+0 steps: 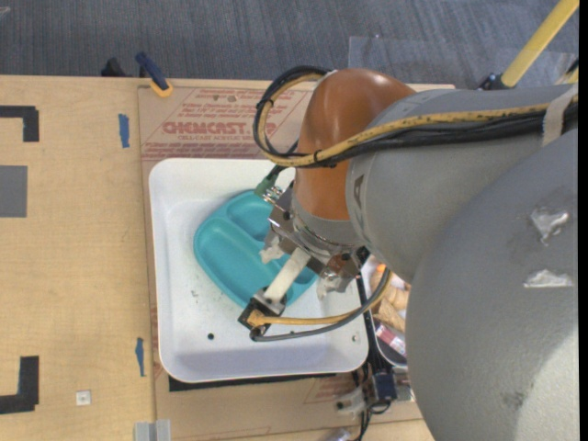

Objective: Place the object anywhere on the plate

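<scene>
A teal divided plate (228, 246) lies in the left white bin (175, 274), toward its upper middle. My gripper (287, 250) hangs over the plate's right side, low and close to it. The orange-banded wrist and the grey arm cover most of the gripper from above. I cannot see whether anything is between the fingers. The plate's right edge is hidden under the wrist. The visible compartments of the plate hold nothing.
A sliver of the right bin (393, 318) shows beside the arm, with several colourful items in it. The bins rest on a cardboard sheet (211, 122) on the wooden bench (69, 246). The arm fills the right half of the view.
</scene>
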Robot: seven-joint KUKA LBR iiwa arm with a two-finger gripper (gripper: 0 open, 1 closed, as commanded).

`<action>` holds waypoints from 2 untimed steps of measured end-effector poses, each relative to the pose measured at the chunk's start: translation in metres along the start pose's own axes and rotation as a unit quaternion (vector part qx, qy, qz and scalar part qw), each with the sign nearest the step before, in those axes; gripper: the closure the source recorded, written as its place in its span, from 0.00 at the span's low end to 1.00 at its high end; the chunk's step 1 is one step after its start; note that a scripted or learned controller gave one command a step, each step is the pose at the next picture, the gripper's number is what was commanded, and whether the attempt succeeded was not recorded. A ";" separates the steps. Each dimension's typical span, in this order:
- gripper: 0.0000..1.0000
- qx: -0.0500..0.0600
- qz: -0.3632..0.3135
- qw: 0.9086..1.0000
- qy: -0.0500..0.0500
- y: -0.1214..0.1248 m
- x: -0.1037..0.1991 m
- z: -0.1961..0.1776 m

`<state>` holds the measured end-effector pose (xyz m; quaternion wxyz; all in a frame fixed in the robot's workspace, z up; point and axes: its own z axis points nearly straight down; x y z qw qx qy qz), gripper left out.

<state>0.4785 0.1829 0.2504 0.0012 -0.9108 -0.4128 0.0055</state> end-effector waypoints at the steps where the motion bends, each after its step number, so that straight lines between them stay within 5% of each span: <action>1: 1.00 0.001 -0.002 1.000 0.000 -0.002 0.002 -0.010; 2: 0.00 0.002 -0.003 1.000 -0.001 -0.002 0.002 -0.010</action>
